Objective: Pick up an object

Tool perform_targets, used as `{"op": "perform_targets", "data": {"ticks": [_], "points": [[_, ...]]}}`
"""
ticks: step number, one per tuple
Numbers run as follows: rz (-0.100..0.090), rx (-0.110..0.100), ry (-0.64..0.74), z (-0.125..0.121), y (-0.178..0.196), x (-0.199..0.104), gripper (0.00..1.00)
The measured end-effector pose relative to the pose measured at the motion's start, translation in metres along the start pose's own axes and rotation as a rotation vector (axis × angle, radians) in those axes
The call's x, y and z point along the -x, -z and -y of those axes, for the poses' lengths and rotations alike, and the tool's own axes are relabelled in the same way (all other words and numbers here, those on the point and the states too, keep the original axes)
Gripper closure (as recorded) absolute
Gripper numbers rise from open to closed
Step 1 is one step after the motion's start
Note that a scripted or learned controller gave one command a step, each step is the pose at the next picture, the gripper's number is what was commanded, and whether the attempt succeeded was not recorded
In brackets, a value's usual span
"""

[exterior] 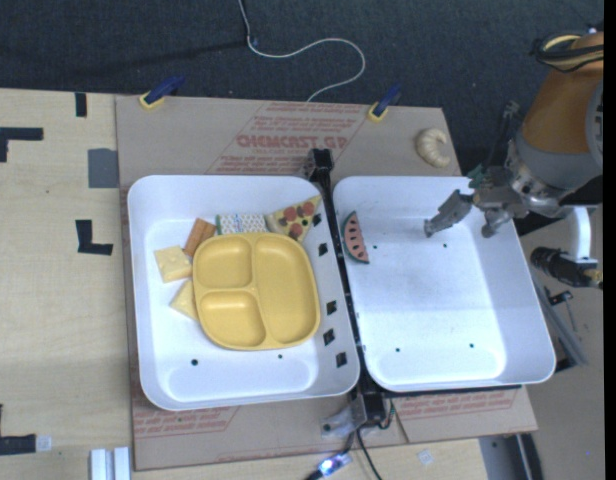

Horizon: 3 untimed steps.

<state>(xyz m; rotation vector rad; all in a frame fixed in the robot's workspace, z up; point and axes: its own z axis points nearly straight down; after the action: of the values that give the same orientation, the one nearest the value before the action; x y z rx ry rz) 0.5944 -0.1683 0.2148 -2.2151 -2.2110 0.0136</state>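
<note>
A watermelon slice point(356, 238) lies in the right bin point(458, 358), close against its left wall. In the left bin point(158, 368) a yellow divided plate point(256, 290) covers the middle. Around the plate's top and left edges lie a pizza slice point(296, 216), a brown cracker point(198, 235), a pale yellow square point(172, 263) and a patterned piece point(240, 224). My gripper point(463, 223) hangs over the upper right part of the right bin, well right of the watermelon slice. It is open, with nothing between its fingers.
A beige lump point(435, 146) sits on the cardboard behind the right bin. Clips point(385, 100) hold the cardboard's back edge, and a white cable point(308, 53) runs across the dark floor beyond. A black divider point(333, 278) separates the bins.
</note>
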Motion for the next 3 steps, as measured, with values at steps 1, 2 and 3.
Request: {"op": "perform_targets", "data": {"ticks": [1,2,3], "points": [[0.002,0.013,0.003,-0.003,0.008,0.0,0.0],[0.003,0.008,0.003,-0.011,-0.049,0.004,0.0],[0.002,0.008,0.003,-0.008,-0.113,0.004,0.0]]}}
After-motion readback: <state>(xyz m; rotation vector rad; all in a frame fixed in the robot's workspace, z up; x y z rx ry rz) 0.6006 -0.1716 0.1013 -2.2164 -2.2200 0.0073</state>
